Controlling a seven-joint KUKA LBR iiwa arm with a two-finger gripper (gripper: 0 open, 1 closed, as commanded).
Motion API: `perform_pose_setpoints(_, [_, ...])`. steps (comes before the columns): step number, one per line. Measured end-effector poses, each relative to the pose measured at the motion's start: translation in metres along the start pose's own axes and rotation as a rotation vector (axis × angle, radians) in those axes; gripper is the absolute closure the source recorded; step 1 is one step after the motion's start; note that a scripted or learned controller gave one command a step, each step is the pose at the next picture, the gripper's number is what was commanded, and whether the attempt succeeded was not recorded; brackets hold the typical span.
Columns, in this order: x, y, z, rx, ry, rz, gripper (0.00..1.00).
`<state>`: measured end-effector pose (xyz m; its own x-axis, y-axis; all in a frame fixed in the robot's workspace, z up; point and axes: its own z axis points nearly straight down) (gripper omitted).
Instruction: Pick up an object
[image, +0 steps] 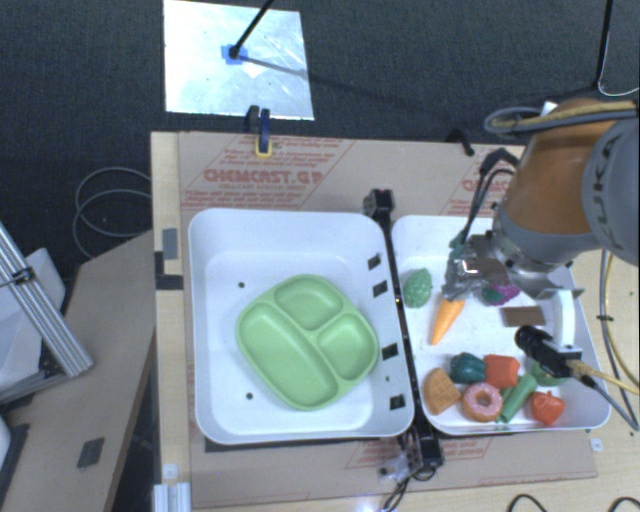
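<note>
carrot (447, 319) at 9 o'clock in right bin (575, 420) | claw (462, 282) just above its top, opening cannot be told | likely light, stiff, slippery plastic; grip mid-body across taper

left bin (215, 300) roomy around tray (305, 340), right bin (420, 235) crowded

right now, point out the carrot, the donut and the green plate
carrot (447, 319), camera view, middle of its orange body
donut (483, 402), camera view, on its ring
green plate (306, 342), camera view, the ridge between its compartments
</note>
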<state>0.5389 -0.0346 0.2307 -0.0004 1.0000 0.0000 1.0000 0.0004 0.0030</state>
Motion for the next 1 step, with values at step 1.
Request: perform_pose_setpoints(1, [-0.0004, -0.0048, -0.0007, 0.002, 0.000, 0.000, 1.00])
